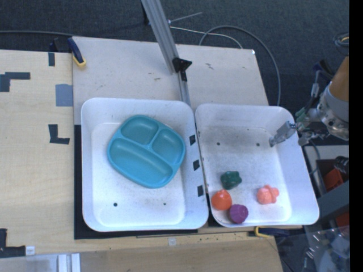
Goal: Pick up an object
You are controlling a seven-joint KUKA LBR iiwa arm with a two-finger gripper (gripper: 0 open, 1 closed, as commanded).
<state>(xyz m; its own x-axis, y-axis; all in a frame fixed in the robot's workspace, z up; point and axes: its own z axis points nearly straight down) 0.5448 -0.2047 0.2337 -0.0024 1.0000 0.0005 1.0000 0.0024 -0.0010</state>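
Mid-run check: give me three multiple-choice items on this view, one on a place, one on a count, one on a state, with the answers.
1. Where does the blue three-compartment plastic plate lie?
A. left white bin
B. right white bin
C. on the bare bench

2. How many small toys lie in the right white bin?
A. two
B. four
C. six

3. Where is the claw in relation to the toys?
A. clamped on the purple one
B. apart from them, at the bin's right rim
C. pressing on the plate

Answers:
1 A: the plate rests in the left white bin.
2 B: dark green toy, orange-red ball, purple ball, pink-orange toy.
3 B: the claw is above the right rim, with all four toys nearer the bin's front.
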